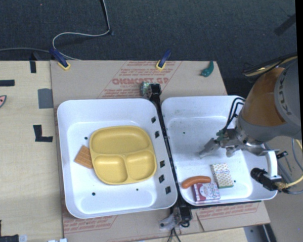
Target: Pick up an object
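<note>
Camera view: two white bins sit side by side on a cardboard sheet. The left bin point(72, 147) holds a yellow divided tray point(123, 154) near its centre, with a tan wafer-like piece point(83, 157) protruding from under the tray at its 9 o'clock edge. The right bin point(191, 111) holds three objects grouped toward its 6 o'clock wall: an orange sausage point(195, 181), a red-and-white packet point(206, 192) just beside and below it, and a small checkered box point(222, 175) at the sausage's 3 o'clock. The arm enters from 3 o'clock, and the gripper point(209, 148) sits low over the right bin's centre, at 12 o'clock from the checkered box and apart from it. Its fingers point toward 9 o'clock; whether they are apart or together cannot be determined, and no object is visible between them.
</note>
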Motion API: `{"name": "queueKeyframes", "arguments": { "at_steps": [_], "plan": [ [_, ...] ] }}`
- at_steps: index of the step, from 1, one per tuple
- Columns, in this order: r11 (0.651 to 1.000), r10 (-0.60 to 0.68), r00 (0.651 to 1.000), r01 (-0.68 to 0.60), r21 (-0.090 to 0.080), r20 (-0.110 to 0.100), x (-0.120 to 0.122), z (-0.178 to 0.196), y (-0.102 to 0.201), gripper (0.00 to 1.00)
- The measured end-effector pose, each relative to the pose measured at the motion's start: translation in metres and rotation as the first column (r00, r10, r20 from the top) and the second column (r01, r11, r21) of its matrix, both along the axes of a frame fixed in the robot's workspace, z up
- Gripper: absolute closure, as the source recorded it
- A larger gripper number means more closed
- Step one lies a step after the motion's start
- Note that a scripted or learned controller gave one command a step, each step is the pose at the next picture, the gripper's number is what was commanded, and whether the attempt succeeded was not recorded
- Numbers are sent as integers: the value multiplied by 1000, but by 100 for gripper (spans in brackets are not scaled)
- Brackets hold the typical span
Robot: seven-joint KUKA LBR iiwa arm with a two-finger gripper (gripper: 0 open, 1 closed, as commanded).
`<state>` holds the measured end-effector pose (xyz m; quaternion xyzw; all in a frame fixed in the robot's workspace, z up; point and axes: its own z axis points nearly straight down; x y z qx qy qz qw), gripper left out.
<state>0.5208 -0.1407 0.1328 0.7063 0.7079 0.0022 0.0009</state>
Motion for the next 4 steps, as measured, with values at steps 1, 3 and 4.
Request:
{"name": "queueKeyframes", "arguments": {
  "at_steps": [1,3,4],
  "plan": [
    [1000,-2,1000,3,-11,15,-32,-43,-1,0],
    [1000,-3,1000,3,-11,18,-30,-23,-1,100],
    [1000,-2,1000,2,-10,17,-30,-13,0,100]
  ]
}}
